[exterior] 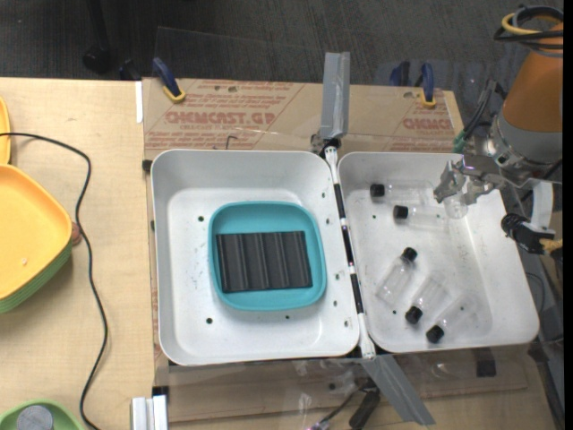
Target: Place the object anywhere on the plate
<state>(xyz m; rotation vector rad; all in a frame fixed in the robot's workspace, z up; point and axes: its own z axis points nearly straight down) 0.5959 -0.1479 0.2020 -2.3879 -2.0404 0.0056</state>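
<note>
A teal plate with a dark ribbed middle lies in the left bin. Several clear vials with black caps lie scattered in the right bin: one vial near the middle, another vial just below it, and a cap by the front rim. Two more caps sit at the back left of that bin. My gripper hangs over the bin's back right part, above a faint clear shape I cannot identify.
The metal divider runs between the two bins. Yellow and green dishes and a black cable lie on the wooden bench to the left. Blue clamps hold cardboard behind the bins.
</note>
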